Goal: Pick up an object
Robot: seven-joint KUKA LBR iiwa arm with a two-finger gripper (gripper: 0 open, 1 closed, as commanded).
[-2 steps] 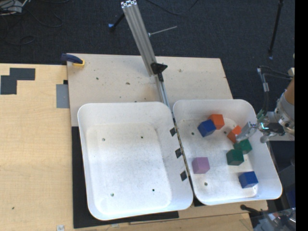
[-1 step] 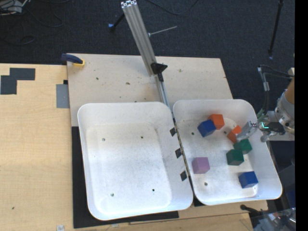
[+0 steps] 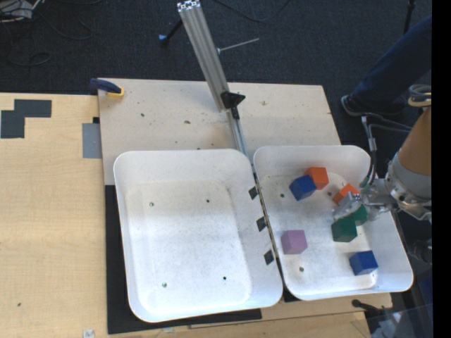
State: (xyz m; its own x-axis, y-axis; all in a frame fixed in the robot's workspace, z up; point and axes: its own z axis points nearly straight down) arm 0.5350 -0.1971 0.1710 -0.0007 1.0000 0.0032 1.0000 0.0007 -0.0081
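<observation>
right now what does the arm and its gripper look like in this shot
The arm enters from the view's right edge: a rounded grey body with an orange-tan band above the wrist. Beyond the wrist sits a pale grey metal gripper of small angular parts. A thin cable runs along the bench edge near it. No markings are legible.
</observation>
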